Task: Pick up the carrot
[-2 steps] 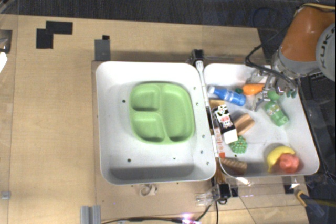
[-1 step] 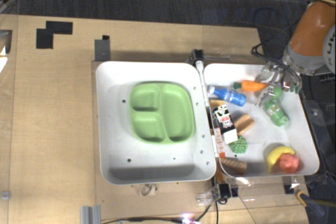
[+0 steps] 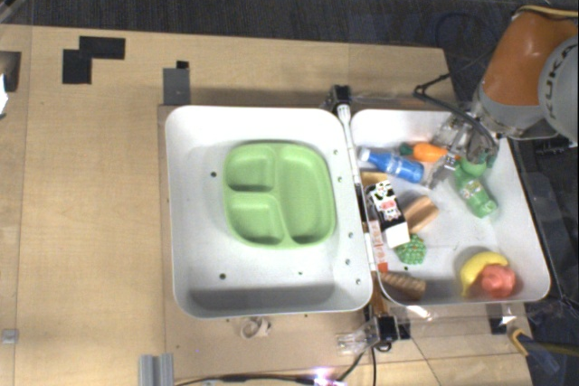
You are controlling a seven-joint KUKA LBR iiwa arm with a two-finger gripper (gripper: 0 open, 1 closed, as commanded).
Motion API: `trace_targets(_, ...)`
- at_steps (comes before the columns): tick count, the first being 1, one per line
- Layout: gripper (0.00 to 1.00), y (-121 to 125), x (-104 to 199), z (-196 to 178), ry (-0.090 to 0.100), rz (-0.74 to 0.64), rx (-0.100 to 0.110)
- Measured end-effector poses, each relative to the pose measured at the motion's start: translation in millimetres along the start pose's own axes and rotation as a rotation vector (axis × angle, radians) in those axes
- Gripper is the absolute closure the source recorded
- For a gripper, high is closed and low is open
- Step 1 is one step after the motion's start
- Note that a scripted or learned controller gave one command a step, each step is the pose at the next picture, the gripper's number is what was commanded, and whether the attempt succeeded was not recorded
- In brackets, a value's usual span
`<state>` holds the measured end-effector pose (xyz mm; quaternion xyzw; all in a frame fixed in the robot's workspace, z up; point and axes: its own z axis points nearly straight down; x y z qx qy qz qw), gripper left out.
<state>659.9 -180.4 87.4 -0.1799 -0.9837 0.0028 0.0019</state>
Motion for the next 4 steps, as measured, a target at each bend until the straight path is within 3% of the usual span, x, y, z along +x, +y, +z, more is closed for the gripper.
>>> trace_targets(1, 0.0, 12.1, 6.5, 0.2, 0.0, 0.272, -0.007)
trace_targets(2, 0.0, 15.3, 67.1, -1.1, -0.011, 0.439, -0.013)
trace_targets(3, 1.0, 16.9, 62.6, -15.9, -0.025, 0.433, -0.017)
trace_targets(4, 1.0, 111.1, 139.2, -102.3, -0.012, 0.477, -0.02)
